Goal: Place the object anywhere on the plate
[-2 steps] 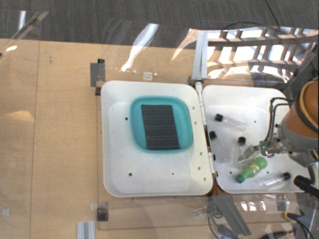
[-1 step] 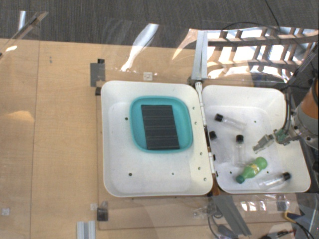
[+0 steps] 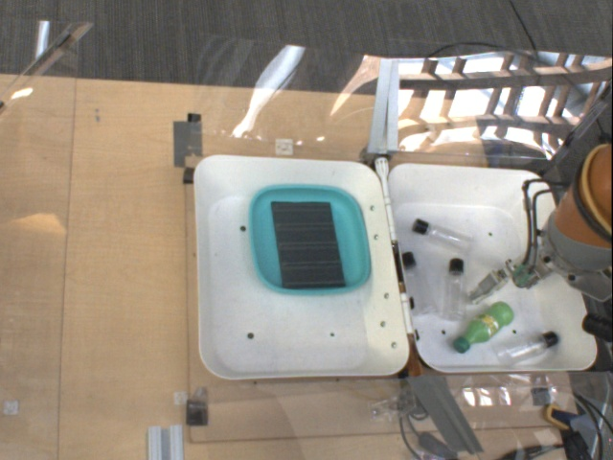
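A teal square plate [image 3: 262, 226] lies in the left bin [image 3: 230, 343], with a dark ridged rectangular pad [image 3: 307, 244] flat on its middle. In the right bin [image 3: 565, 357], my gripper [image 3: 490, 283] hangs low over the bin floor, pointing left, just above a small green bottle [image 3: 484, 326] that lies on its side. A clear vial with a black cap [image 3: 453, 284] stands just left of the gripper. Nothing shows as held.
Two more clear, black-capped vials lie in the right bin, one at the upper left [image 3: 436, 230] and one at the lower right [image 3: 529, 346]. The bins meet at a hinged seam [image 3: 393, 257]. Cables and metal framing crowd the far right.
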`<state>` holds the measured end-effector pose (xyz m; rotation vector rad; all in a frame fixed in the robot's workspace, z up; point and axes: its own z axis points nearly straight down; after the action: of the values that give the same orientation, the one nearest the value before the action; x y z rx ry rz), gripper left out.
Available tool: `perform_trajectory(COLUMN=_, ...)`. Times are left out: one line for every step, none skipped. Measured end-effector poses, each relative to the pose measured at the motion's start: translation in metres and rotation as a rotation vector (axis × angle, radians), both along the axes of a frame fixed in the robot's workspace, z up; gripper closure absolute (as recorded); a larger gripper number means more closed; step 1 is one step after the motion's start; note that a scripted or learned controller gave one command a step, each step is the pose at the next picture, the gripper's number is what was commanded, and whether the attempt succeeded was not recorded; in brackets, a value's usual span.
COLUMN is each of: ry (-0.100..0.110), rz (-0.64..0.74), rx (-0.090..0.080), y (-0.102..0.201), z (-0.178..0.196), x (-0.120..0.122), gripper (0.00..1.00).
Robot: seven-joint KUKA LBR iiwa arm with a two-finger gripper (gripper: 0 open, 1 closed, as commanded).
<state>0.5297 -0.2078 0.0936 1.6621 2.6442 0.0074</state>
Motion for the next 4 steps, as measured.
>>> perform_trajectory(ry=0.011, rz=-0.027, rx=0.005, y=0.002, z=0.048, x=-0.040, gripper=0.00)
perform_trajectory(ry=0.008, rz=-0.137, rx=0.004, y=0.012, z=0.177, x=-0.040, gripper=0.00)
perform_trajectory(ry=0.011, rz=-0.214, rx=0.006, y=0.002, z=0.201, x=-0.026, gripper=0.00)
perform_trajectory(ry=0.009, rz=-0.401, rx=0.007, y=0.003, z=0.270, x=0.004, gripper=0.00)
